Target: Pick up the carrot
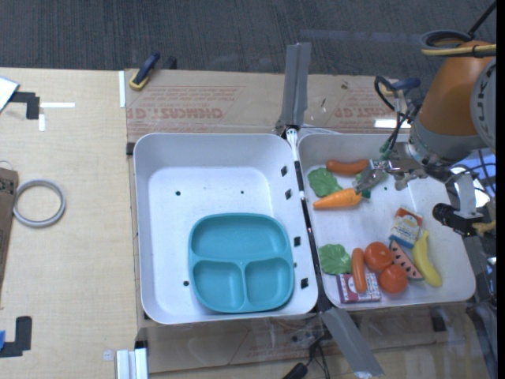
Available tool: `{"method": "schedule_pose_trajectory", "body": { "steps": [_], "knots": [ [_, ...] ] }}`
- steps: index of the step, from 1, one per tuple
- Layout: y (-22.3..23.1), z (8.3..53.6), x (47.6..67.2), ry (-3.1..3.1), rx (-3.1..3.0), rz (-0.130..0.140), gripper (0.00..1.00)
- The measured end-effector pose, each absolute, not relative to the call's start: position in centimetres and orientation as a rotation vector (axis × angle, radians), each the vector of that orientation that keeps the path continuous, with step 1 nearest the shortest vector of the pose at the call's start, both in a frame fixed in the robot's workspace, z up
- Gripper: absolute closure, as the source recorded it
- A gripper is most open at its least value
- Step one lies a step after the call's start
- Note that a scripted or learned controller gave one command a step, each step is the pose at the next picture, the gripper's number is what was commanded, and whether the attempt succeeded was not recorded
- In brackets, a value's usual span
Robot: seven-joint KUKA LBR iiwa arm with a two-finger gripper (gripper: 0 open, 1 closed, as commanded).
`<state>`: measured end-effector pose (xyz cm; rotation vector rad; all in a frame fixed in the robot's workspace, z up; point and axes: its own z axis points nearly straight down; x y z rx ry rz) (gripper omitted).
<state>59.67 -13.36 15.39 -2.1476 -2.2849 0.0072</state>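
Observation:
The carrot (338,200), orange with a green top at its right end, lies nearly level in the upper left part of the right bin (450,204). My gripper (369,180) hangs right over the carrot's green end, touching or almost touching it, with the grey arm and its orange band behind it at the upper right. The view does not settle whether the carrot is gripped.
Near the carrot are an orange sausage (347,165) and a green leaf (323,181). Further front lie another leaf (334,257), a hot dog (359,268), two tomatoes (392,279), a watermelon slice (406,260), a banana (427,259) and a carton (405,227). The left bin holds a teal divided plate (241,271).

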Motion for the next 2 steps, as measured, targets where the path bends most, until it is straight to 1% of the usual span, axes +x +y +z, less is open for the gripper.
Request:
{"method": "schedule_pose_trajectory", "body": {
  "steps": [1,2],
  "knots": [
    [-10.6,8.8,61.3,-2.127,-2.307,0.006,0.00],
    [-10.3,8.8,55.4,-2.177,-2.258,0.006,0.00]
  ]
}}
